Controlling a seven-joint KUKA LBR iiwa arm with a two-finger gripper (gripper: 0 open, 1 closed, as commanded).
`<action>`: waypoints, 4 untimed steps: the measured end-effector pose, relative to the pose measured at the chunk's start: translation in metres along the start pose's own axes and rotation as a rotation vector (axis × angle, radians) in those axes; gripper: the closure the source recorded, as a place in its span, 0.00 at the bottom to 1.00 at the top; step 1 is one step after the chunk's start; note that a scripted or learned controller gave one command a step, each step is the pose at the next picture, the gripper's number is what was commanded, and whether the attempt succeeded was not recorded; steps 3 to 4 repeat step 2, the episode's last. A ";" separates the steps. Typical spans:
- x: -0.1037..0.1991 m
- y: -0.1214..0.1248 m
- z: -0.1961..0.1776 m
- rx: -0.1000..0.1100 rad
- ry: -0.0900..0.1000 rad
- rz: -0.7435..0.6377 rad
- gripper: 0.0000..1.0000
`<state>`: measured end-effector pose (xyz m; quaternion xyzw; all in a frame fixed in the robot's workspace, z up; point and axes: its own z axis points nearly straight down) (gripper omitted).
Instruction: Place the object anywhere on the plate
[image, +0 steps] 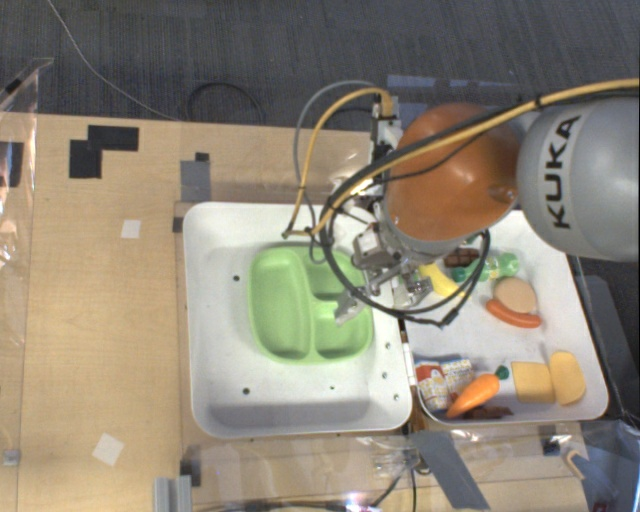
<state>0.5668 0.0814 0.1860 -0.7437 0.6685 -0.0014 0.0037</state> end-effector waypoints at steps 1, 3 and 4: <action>-0.002 -0.003 -0.012 0.009 -0.003 -0.001 1.00; 0.015 -0.027 0.000 -0.001 -0.001 -0.180 1.00; 0.015 -0.027 0.000 -0.001 -0.001 -0.180 1.00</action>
